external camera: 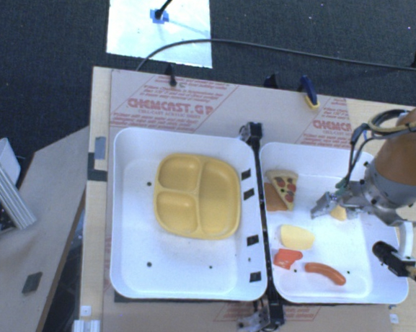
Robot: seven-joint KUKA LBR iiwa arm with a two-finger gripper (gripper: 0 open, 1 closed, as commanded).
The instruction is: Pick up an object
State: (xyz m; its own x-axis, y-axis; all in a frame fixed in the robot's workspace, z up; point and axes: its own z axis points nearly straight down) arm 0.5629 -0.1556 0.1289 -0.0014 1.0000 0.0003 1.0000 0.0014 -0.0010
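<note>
A grey KUKA arm with an orange band (pixel 412 147) is reaching in from the right over the right-hand white bin (pixel 382 289), its pincer (pixel 334 207) hanging low near the bin's middle, with a small pale yellow piece (pixel 340 213) lying right at the fingertips; whether the fingers are spread or closed around that piece is impossible to tell from here. The bins are glossy, shallow, round-cornered plastic trays sitting side by side on a pale wooden surface (pixel 52 206), with a row of black clips (pixel 252 194) running down the seam between them. Inside the right bin, toy food is lying scattered: a wedge of pizza (pixel 280 188) with red dots near the upper left corner, a smooth pale yellow slab (pixel 297 237) below it, a small red-orange lump (pixel 287 258) just beside that, and a glossy orange sausage (pixel 324 272) nearer the front edge, apart from the pincer. The left bin (pixel 131 263) is holding a matte yellow plate (pixel 197 195) with rounded corners, divided into three compartments. Under the bins, a protective sheet (pixel 220 105) is showing the repeated red lettering "CHEMCAST", with smaller letters after it too blurred to read. A blue clamp (pixel 309 90) is gripping the sheet's far edge, and black cable (pixel 276 50) is trailing across the dark carpet behind.
</note>
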